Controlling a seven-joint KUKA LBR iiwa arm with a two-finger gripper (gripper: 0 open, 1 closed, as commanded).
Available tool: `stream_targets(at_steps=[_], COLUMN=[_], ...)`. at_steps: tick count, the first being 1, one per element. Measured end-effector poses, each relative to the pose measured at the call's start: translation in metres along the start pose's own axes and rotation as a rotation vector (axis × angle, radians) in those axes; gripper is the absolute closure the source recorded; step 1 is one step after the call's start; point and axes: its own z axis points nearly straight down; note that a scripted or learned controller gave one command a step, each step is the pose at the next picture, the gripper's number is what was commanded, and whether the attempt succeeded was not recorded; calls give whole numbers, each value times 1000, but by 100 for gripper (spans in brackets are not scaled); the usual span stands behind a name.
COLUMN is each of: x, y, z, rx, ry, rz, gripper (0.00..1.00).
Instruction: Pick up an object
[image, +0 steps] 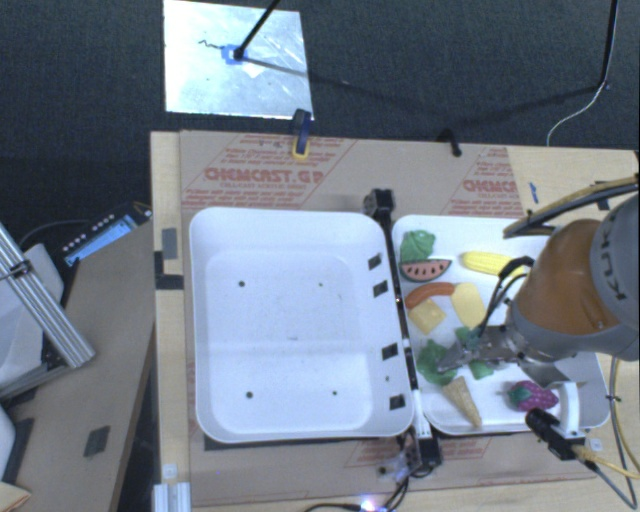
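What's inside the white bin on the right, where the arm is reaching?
The right bin holds toy food: a watermelon slice, corn, a cone. The arm covers whatever lies beneath it.

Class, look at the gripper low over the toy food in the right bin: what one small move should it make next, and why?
Probably a short descent. The gripper hangs at the green leafy toy in the right bin, with the cone just below and the yellow block above; nothing is visibly held.
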Motion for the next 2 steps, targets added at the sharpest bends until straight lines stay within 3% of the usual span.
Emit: stream_targets(at_steps=[1,2], x=[-1,94], y=[3,32], z=[-11,-105], rx=[-6,-12], ry=[-1,3], rz=[-1,-14], gripper=[100,100])
